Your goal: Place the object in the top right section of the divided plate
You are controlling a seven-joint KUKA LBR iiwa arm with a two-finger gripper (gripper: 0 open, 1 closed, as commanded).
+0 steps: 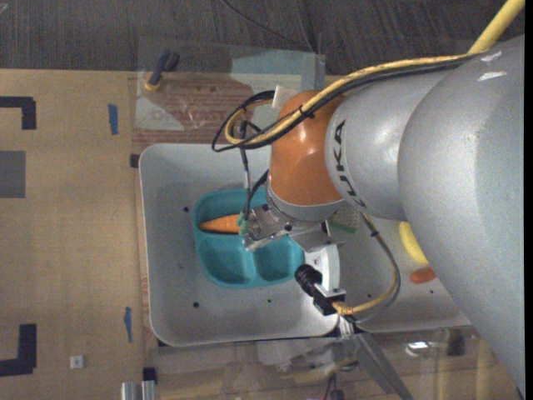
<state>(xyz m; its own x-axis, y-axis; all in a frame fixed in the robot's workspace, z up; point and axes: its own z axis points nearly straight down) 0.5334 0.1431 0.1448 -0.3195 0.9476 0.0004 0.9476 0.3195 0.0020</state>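
Carrot (pixel 221 222) lies in upper section of teal divided plate (pixel 229 269) in white bin (pixel 166 248), gripper (pixel 254 233) directly over it for placing; grip state unclear.

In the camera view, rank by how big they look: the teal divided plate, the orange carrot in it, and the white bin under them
1. White bin, largest.
2. Teal divided plate; the arm covers part of it.
3. Orange carrot, smallest, partly hidden by the gripper.
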